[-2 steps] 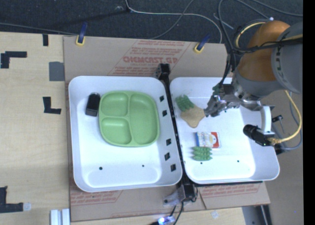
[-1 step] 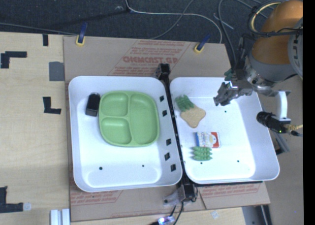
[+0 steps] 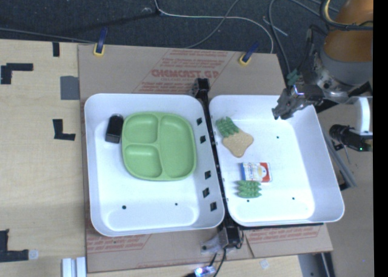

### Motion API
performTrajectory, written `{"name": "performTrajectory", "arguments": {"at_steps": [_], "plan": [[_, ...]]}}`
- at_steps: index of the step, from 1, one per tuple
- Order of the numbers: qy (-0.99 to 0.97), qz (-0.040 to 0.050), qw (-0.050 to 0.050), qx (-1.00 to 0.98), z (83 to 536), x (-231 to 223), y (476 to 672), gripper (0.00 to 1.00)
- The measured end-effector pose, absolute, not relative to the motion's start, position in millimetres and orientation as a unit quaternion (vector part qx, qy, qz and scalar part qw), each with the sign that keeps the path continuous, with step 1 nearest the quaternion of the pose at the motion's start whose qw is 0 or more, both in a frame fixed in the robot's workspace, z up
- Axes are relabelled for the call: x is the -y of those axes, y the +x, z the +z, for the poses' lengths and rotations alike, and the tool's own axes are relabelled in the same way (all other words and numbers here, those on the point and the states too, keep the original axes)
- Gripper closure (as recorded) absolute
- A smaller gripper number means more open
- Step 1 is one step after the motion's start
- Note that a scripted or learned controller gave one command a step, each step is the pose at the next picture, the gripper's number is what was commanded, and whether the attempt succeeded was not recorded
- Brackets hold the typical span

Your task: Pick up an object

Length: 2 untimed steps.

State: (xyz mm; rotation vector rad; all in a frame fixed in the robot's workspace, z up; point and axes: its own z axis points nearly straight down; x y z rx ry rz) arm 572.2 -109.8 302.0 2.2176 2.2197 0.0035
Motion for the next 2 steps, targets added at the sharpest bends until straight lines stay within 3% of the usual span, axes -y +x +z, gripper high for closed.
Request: {"name": "performTrajectory", "arguments": {"at_steps": [2], "plan": [[0.705, -0.0007, -0.001, -0.709, 263, 8, 564.6, 1.00]]}}
